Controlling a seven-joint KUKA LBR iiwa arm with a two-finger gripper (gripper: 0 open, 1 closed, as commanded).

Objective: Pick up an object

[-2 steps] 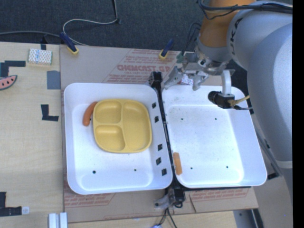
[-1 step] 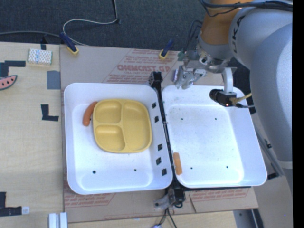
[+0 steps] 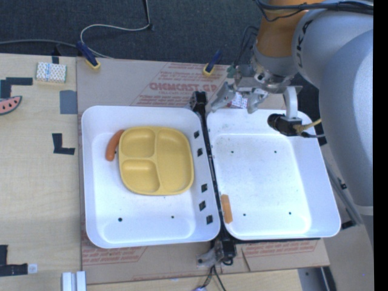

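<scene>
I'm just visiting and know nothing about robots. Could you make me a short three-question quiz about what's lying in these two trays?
1. True or false: the yellow plastic divided plate lies in the right white shallow bin.
2. What lies just left of the plate, touching its edge?
A. a blue clip
B. an orange sausage-shaped toy
C. a sponge
3. Fill in: the small orange carrot-like piece lies in the right bin against its ____ wall.

Key:
1. False; it lies in the left white shallow bin.
2. B, the orange sausage-shaped toy.
3. Left.
</scene>
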